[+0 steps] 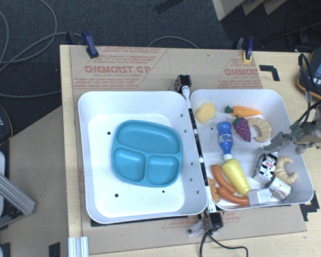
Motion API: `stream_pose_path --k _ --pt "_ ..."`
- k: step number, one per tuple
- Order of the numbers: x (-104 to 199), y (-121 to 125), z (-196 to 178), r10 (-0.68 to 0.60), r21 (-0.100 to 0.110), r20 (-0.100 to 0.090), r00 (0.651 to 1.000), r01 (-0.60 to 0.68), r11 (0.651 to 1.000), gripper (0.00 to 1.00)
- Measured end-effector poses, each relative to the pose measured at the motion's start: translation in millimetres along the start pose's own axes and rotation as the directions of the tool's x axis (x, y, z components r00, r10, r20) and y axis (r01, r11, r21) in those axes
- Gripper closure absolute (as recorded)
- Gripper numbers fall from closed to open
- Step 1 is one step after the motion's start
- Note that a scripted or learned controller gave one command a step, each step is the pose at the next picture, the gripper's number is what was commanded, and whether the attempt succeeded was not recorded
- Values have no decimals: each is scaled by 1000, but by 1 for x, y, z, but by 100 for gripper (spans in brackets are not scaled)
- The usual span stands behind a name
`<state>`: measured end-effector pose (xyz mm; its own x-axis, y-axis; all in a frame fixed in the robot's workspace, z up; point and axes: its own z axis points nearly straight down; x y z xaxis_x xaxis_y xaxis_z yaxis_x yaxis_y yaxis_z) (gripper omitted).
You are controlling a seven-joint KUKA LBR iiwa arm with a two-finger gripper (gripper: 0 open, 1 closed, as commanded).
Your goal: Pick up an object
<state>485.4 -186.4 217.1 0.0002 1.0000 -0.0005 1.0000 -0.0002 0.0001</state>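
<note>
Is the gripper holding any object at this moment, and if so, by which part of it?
Nothing is held. The two-finger gripper hangs over the right white bin near the beige croissant toy, with no object between its fingers.

Gripper (287,139) enters at the frame's 3 o'clock edge, reaching toward 9 o'clock. Its grey body lies roughly level, with dark finger parts at the leading end. Finger spacing cannot be determined at this resolution.

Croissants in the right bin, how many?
2. One croissant lies near the far side beside the grapes; the other croissant lies near the right wall by the cow carton. More could be hidden under the pile.
</note>
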Motion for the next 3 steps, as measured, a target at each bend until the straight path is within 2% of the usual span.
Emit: stream_pose_path --k 1,2,3 --pt "67 -8 104 -6 9 -7 1000 6 1000 0" --pt "62 -6 89 0 -2 0 1000 0 1000 100" --pt "62 -6 89 0 -1 0 1000 0 1000 0"
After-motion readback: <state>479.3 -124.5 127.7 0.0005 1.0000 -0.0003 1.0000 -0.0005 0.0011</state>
